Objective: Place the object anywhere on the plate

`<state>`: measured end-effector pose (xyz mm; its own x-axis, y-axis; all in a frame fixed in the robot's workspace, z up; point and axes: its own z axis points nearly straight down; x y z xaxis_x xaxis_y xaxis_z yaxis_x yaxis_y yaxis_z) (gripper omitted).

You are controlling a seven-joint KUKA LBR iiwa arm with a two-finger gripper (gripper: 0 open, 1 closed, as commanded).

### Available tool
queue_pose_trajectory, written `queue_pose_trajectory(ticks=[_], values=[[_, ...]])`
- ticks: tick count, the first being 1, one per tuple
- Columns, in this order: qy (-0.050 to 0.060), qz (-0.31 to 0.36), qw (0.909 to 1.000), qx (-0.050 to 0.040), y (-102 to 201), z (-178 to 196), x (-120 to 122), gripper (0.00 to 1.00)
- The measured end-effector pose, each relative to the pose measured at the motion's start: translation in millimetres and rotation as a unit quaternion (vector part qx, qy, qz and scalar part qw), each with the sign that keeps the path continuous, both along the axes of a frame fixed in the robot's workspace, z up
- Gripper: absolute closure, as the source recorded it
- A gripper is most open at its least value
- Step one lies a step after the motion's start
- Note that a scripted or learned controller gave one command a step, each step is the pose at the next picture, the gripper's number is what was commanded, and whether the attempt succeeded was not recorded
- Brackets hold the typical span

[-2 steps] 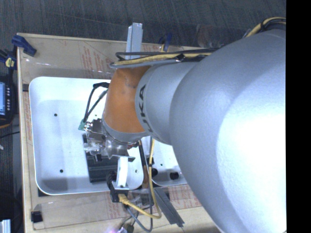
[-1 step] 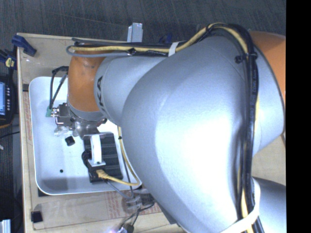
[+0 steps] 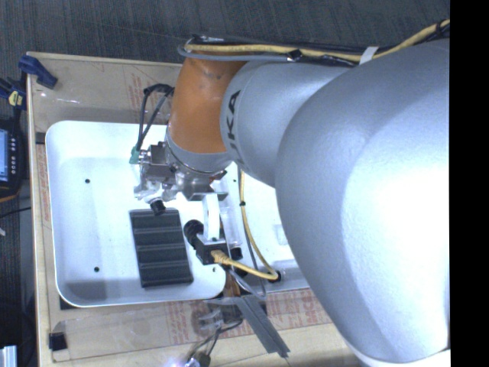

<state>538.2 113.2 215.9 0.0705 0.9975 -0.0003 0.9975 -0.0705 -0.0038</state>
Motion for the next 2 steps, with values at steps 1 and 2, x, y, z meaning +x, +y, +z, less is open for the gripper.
queue_pose_trajectory(ticks=[1,2], values=[[0.002,-0.076,0.9971,-0.0015,23.7,-81.8,-63.7,1.0],[-0.001,0.035,0.9994,-0.0001,32.5,-79.6,-15.8,1.0]])
